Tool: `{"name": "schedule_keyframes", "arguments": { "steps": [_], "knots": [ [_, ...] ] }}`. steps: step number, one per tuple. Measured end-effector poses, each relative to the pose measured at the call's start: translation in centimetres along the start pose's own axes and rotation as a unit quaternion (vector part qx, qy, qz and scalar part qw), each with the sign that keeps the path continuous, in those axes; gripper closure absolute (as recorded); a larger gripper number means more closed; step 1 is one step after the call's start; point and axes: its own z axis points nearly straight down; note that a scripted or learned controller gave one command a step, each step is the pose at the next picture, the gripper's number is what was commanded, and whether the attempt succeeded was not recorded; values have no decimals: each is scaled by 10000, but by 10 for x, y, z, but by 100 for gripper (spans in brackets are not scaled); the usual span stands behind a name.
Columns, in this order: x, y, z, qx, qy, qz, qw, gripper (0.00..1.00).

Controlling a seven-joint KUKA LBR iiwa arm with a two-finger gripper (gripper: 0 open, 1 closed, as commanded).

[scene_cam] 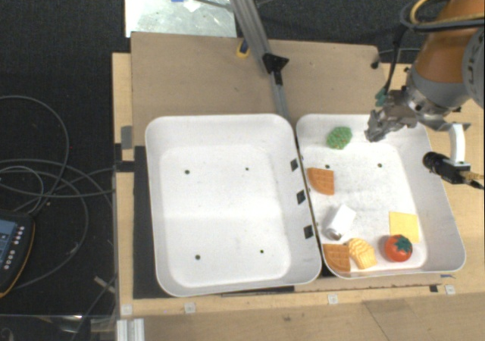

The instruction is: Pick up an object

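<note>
The right bin (436,203) holds several small items. A green bumpy piece (339,137) lies near its far edge. An orange waffle-like square (321,181) sits by the left wall. Toward the near edge lie a white block (340,220), a second orange square (337,257), a yellow ridged piece (362,253), a red tomato with a green top (398,248) and a flat yellow square (404,223). My gripper (376,132) hangs over the bin's far edge, to the right of the green piece, with nothing seen between its fingers.
The left bin (220,203) stands beside the right one, with black clips (301,195) along the shared wall. A grey pole (254,25) slants across the brown board behind the bins. A black and white fitting (447,161) sticks out at the right rim.
</note>
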Motion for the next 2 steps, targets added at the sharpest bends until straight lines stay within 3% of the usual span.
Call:
{"name": "schedule_keyframes", "arguments": {
  "steps": [1,2],
  "knots": [
    [0,2,-55,2,-2,1,10000,100],
    [46,-29,-53,45,13,-12,10000,100]
  ]
}}
